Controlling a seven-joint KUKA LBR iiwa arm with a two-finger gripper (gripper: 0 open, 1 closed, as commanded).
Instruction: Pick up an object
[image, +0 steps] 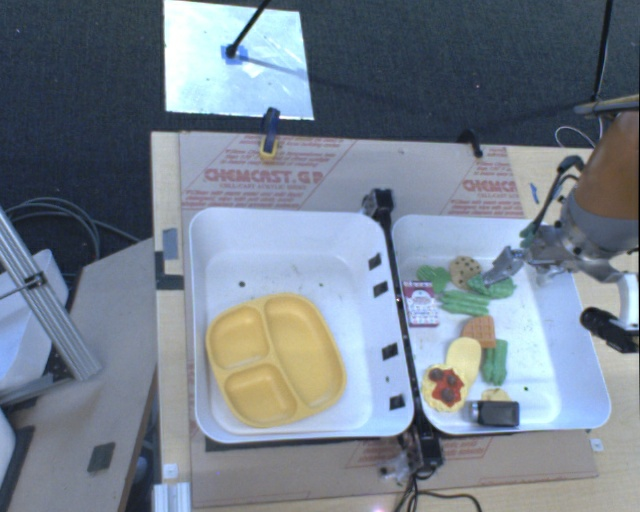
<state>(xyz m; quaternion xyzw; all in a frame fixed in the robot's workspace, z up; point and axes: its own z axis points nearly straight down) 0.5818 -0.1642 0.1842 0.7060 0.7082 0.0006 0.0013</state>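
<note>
So far nothing has been lifted: the two-finger grey metal tool (503, 268) sits low over the right shallow white plastic bin (575, 395), its tip right at the cluster of green toy bean pods (462, 298), but whether its fingers are spread or closed cannot be told at this size, and no object shows between them. The task looks to be at the approach or first-contact stage; closing, lifting and clearing the bin are all left.

The likeliest target is the green pod pile, lying flat near the bin's upper middle, just beside a round tan speckled toy cookie (463, 267). Its long axis runs roughly left to right across the view, tilted slightly up toward the tool.

Nearby in the same bin lie a small red-and-white printed carton (420, 303) and a yellow flat toy pizza slice with red topping (450, 378). The left bin holds a yellow sectioned plastic tray (275, 357).
</note>
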